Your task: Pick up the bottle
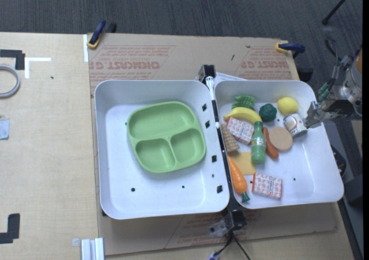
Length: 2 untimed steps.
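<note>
- The arm (353,83) is cut off by the right edge, so little of it shows beyond its wrist end with some cabling and a touch of orange.
- The gripper (316,116) reaches over the right rim of the right bin (314,181); it is small and dim, and I cannot tell whether it is released or clenched — nothing is seen in its grasp.
- The bottle (258,144) — green, with a pale label — lies in the middle of the right bin, well apart from the gripper.
- It is crowded: a patterned packet (240,130) touches its left side, a round tan piece (281,138) sits just beside it on the right, and a flat yellow piece (247,165) lies partly beneath it.
- Between the bottle and the gripper stands a small can (294,124), just beside the gripper.
- Farther back lie a banana (243,115), a dark green broccoli (267,112), a leafy green (244,101) and a lemon (287,105).
- Nearer the front are a carrot (237,177) along the left wall and a printed box (267,186).
- The left bin (115,189) holds a green divided plate (166,136).
</note>
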Each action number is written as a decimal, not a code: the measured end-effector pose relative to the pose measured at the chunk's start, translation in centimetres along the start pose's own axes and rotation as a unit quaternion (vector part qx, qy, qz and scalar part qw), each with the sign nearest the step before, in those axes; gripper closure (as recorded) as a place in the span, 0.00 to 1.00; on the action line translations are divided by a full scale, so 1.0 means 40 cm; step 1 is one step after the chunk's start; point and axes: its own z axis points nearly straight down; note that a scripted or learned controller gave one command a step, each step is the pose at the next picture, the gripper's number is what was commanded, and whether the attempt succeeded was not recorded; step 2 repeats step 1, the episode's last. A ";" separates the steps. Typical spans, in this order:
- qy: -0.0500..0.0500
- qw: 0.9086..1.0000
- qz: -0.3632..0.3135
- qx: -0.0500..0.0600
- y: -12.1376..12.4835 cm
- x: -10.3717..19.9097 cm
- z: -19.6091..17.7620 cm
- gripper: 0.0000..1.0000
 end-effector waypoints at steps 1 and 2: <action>0.000 0.998 0.055 -0.001 -0.089 -0.093 -0.068 1.00; 0.000 0.998 0.055 -0.001 -0.089 -0.093 -0.068 1.00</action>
